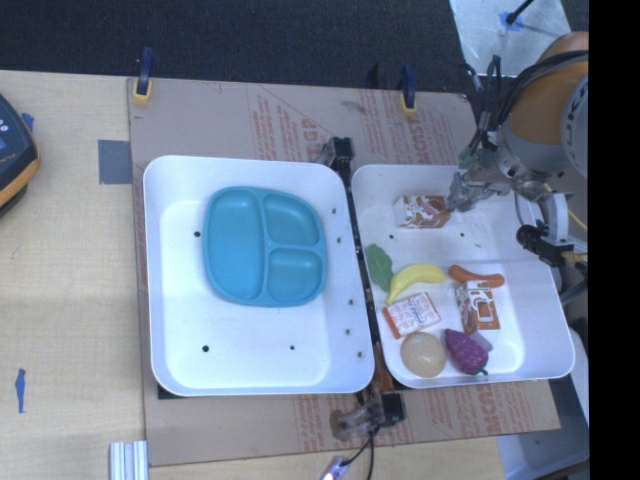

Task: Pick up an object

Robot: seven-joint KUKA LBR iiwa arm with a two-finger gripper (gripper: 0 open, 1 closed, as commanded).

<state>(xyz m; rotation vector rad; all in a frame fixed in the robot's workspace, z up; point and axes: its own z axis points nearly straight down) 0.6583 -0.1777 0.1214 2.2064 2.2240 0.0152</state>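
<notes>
End effector (466, 197) positioned just right of the red-and-white packet (421, 211), at its edge; opening state and grasp indeterminate from this view.

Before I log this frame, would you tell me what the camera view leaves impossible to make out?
- Gripper: too small and dark to tell how its fingers stand, or whether it touches the small packet beside it.
- Arm: cut off by the right edge.
- Print on the packets: too small to read.
- Dark device: cut off by the left edge.
</notes>
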